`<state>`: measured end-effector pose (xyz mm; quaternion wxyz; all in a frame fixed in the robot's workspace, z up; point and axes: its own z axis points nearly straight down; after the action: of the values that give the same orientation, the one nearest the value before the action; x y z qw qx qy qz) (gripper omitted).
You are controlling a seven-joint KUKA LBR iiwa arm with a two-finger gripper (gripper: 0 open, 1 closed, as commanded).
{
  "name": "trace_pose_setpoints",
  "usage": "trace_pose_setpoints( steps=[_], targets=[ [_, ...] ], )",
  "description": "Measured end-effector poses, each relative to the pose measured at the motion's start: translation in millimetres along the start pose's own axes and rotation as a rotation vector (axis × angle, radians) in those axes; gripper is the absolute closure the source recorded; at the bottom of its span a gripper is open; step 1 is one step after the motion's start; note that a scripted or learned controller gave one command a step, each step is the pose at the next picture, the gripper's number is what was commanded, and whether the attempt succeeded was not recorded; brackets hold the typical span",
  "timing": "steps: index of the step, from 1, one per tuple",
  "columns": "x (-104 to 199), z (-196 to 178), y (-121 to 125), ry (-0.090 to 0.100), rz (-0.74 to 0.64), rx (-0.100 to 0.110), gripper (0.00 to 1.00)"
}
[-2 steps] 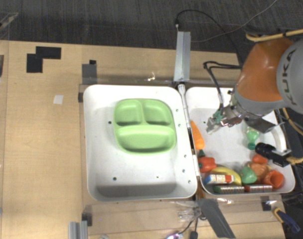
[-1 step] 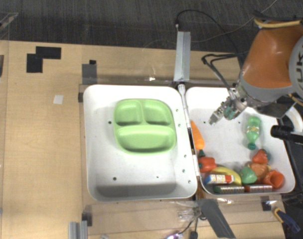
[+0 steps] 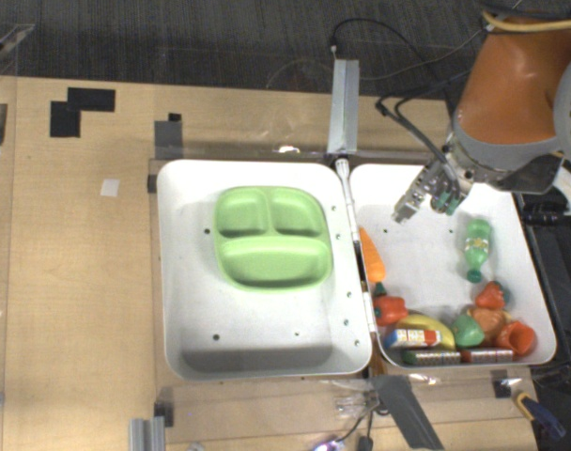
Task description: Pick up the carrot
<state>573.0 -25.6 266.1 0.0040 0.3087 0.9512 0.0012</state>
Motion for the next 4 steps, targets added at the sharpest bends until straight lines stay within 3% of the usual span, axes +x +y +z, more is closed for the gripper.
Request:
trace_pose_setpoints(
  steps=[1,2,3,4],
  targets=[
    [31,81,19,0.004,0.190,0.002,1.00],
    [-10,27,-31,0.000,0.069,0.000,1.00],
    [-19,20,31,-0.001,-0.202,-0.002,1.00],
    [-63,-15,-18,-0.003,-0.332,0.000,1.00]
  ],
)
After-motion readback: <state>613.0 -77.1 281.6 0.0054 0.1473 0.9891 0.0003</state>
